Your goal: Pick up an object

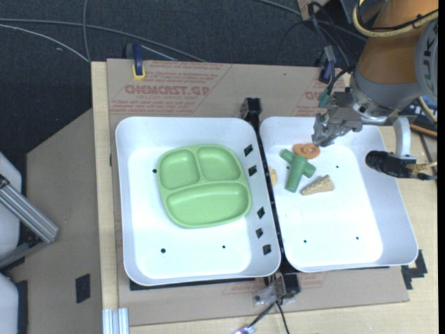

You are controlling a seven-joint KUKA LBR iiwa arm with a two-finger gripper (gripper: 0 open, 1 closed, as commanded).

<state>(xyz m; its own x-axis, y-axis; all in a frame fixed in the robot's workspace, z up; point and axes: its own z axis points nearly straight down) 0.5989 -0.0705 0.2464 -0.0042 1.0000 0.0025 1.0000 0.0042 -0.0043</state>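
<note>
Jaws (324,137) just above orange piece (305,150) in right bin (389,221), grip state unclear

Divided plate (203,186) in left bin (139,242) — three small objects (306,169) in right bin (361,235).

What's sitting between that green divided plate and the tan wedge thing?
In the camera view, a green T-shaped toy lies between the green plate and the tan wedge.
</note>
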